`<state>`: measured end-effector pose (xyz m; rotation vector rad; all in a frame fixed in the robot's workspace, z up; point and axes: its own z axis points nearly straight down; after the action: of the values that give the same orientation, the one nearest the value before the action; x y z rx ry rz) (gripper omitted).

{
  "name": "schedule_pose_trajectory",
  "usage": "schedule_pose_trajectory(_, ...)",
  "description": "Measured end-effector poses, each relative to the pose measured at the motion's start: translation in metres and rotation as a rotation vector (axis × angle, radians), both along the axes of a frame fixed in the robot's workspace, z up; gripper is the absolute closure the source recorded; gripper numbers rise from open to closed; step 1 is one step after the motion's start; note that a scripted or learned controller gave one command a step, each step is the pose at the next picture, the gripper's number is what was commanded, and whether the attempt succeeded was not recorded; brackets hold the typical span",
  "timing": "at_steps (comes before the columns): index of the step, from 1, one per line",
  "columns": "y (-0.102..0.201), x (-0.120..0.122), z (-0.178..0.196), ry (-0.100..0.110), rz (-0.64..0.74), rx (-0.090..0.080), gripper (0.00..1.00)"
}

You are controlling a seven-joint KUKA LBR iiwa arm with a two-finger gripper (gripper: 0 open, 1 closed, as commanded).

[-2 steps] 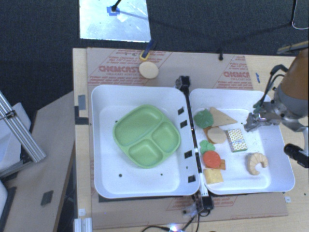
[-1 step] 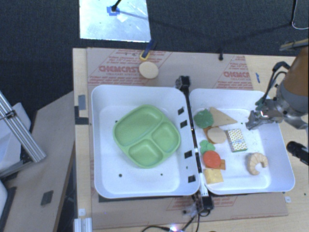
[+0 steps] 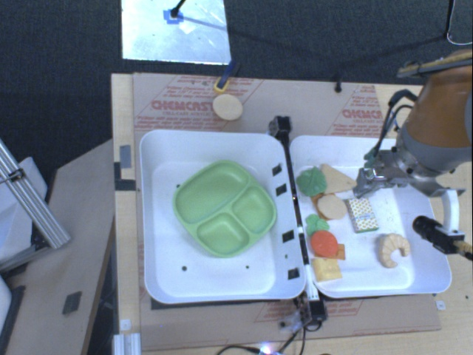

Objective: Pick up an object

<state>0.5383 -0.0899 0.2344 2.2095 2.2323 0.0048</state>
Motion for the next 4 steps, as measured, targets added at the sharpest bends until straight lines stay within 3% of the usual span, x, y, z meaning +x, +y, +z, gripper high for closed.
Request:
schedule_pose_trajectory(1,0.054,0.014,-0.007,0.001,0.0,0.0,1.0)
schedule_pose_trajectory(2,0.087,-0.003,-0.012,0.003,-0.003,0.0,1.0)
schedule_pose_trajectory(3,0.095,0.01,-0.001,0.0,-0.004,-0.001,1.0)
schedule_pose_trajectory(4,0.096,0.001,-0.019,0.003,-0.009,-0.002,1.0)
